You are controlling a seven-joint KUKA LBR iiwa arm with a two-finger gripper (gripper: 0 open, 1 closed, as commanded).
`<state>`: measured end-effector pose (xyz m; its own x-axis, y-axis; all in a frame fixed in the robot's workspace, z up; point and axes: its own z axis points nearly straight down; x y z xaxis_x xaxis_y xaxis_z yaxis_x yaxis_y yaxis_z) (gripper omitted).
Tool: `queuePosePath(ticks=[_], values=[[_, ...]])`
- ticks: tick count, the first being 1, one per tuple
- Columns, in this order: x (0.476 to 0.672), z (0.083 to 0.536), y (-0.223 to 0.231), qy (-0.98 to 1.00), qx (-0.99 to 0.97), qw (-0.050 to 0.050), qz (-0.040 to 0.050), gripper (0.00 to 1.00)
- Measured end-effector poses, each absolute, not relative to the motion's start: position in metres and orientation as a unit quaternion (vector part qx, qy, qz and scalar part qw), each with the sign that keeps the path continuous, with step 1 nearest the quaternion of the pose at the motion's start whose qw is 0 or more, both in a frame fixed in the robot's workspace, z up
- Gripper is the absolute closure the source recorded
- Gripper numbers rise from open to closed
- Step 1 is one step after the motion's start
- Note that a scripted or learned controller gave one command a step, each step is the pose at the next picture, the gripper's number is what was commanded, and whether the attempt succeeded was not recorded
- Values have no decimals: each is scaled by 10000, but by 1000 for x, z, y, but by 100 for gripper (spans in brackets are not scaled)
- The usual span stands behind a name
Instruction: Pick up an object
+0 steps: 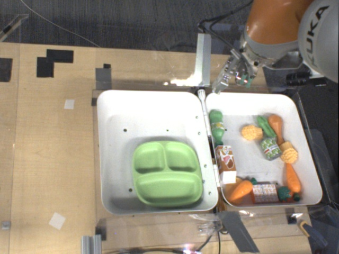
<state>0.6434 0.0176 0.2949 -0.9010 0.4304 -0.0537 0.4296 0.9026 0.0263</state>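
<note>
Pincer (229,77): poised above the far rim of the right bin (304,121) near the divider between the bins; whether its fingers are parted or closed cannot be told, and nothing is seen held in it. Below and nearer the camera than the pincer, in the right bin: green bottle (215,121), small carton (226,159), corn pieces (252,133), carrots (292,177). Down and left of the pincer, in the left bin (114,115): green divided plate (167,173).
</note>
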Motion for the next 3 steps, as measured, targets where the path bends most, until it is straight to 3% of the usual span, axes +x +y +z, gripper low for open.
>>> queuePosePath(ticks=[1, 2, 3], values=[[641, 242, 32, 9704, 2414, 11, 7, 100], [657, 240, -5, 9609, 2767, 50, 14, 100], [659, 254, -3, 9616, 2741, 105, 30, 100]])
